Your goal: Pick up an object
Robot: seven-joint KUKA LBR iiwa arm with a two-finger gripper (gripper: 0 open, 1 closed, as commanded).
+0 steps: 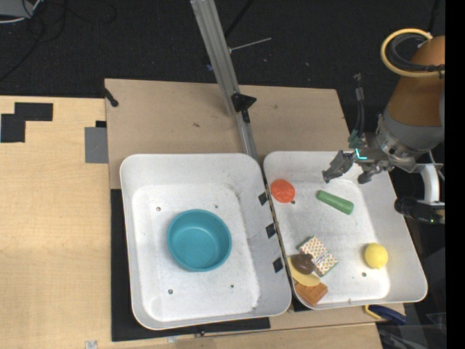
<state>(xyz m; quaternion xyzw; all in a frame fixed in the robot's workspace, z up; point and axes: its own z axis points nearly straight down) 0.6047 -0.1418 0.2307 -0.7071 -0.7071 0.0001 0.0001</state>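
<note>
Green block (pixel 335 201), orange disc (pixel 282 191), yellow ball (pixel 375 256)

You're looking down at a slant from above the bench (pixel 58 195), both bins framed, arm (pixel 414 100) at 3 o'clock.

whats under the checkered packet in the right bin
The checkered packet lies partly on a yellow-and-brown piece, with an orange piece just below. How far they extend beneath it is covered.
</note>
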